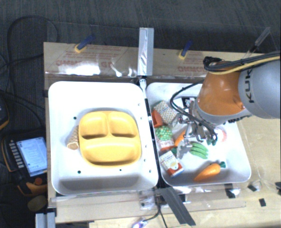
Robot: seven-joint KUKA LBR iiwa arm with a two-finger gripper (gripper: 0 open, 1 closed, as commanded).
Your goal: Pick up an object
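My gripper hangs low over the middle of the right bin, below the orange wrist band. Directly under and around it lie a green pea pod, a small orange piece and a green-and-white packet. Toward the bin's front sit a toy carrot and a small red-and-white carton. A speckled grey packet lies at the back left of the bin. The wrist hides what is beneath it, and I see nothing lifted.
The left bin holds a yellow divided plate with a tan cone-like item poking out at its left. A pink ring lies right of the gripper. Black cables loop over the arm's wrist.
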